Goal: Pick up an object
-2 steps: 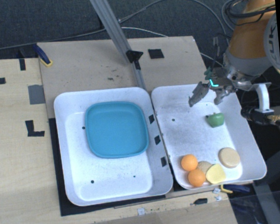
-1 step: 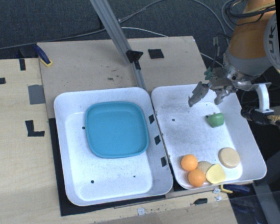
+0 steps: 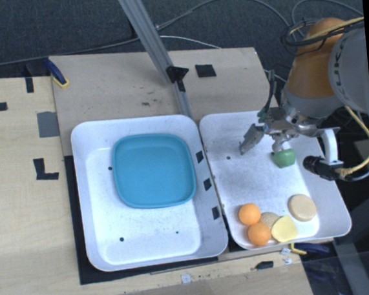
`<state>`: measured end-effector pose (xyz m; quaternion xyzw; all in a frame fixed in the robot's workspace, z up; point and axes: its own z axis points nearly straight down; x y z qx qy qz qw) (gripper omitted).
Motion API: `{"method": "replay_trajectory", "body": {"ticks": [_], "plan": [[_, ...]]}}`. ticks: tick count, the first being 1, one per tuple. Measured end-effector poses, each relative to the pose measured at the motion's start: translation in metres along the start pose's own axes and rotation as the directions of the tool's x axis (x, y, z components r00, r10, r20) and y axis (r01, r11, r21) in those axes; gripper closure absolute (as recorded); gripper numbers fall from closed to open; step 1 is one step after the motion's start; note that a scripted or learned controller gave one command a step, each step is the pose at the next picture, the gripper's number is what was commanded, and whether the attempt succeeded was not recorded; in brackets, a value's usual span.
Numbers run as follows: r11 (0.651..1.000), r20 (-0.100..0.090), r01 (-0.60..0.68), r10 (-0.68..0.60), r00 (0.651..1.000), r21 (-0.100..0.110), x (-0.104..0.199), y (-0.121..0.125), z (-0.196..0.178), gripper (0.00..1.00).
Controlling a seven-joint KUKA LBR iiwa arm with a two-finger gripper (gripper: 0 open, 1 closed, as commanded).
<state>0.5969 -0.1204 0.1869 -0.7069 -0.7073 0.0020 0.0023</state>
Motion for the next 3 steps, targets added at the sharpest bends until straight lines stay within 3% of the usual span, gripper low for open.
{"method": "replay_trajectory", "body": {"ticks": [1, 2, 3], "plan": [[1.000, 0.000, 0.001, -0.001, 1.000, 0.000, 0.004, 0.001, 0.063, 0.00], [1.000, 0.001, 0.001, -0.001, 1.000, -0.006, 0.005, 0.002, 0.099, 0.00], [1.000, 0.002, 0.000, 0.000, 1.000, -0.009, 0.004, 0.002, 0.086, 1.00]]}}
